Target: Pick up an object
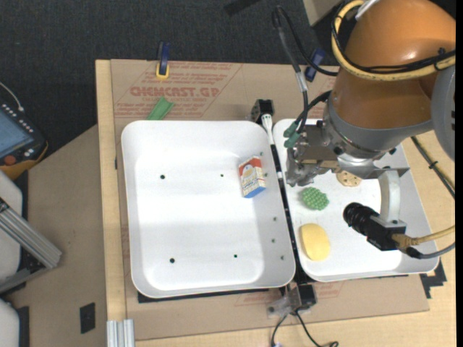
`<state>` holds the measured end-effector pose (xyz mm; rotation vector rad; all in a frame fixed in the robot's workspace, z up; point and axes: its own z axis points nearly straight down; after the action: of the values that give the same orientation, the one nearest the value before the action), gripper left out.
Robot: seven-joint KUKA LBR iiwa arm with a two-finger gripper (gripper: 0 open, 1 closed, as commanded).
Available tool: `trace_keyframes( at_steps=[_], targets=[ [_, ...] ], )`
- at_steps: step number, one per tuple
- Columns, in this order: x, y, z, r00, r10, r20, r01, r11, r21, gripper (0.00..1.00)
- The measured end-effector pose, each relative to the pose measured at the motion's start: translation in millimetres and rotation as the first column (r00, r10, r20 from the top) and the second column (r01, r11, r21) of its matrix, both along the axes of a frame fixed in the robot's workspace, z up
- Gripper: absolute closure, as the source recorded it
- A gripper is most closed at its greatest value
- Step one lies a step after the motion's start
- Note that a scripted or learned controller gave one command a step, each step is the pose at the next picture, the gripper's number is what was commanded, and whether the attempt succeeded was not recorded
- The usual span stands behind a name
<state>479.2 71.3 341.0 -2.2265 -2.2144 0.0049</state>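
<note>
dark carpet surrounds the surface point(181, 89), which is covered by a brown cardboard sheet with red printing and carries two shallow white bins side by side. the left bin point(188, 223) holds one item: a small box point(252, 177) in red, white and blue, standing close to the bin's right wall in the upper half. the right bin point(358, 262) holds three loose items. a green bumpy ball point(314, 198) lies near the bin's left wall. a yellow oval piece point(315, 241) lies just below the ball, apart from it. a tan disc point(351, 178) with small holes lies up and to the right of the ball, partly under the wrist. the arm point(391, 42) reaches in from the right, and its orange band and grey wrist cover the upper part of the right bin. the end effector point(298, 173) hangs over the left edge of the right bin, just above and left of the green ball and right of the small box, with the divide between the bins in between. its state, spread or pressed together, cannot be told from this view, and no item is seen in its grip. a green marker point(159, 109) lies on the cardboard above the left bin. a blue and yellow clamp point(163, 63) sits on the far edge of the sheet.
</note>
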Motion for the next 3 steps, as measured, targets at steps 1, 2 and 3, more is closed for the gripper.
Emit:
trace_keyframes(
  at_steps=[1, 2, 3],
  targets=[
    [0, 8, -10, 1.0, 0.006, 0.0, -0.006, 1.0, 0.001, 1.0],
    [0, 55, 13, 1.0, 0.011, 0.007, -0.011, 1.0, 0.003, 1.0],
    [0, 21, -34, 1.0, 0.001, -0.004, -0.001, 1.0, 0.0, 1.0]
  ],
)
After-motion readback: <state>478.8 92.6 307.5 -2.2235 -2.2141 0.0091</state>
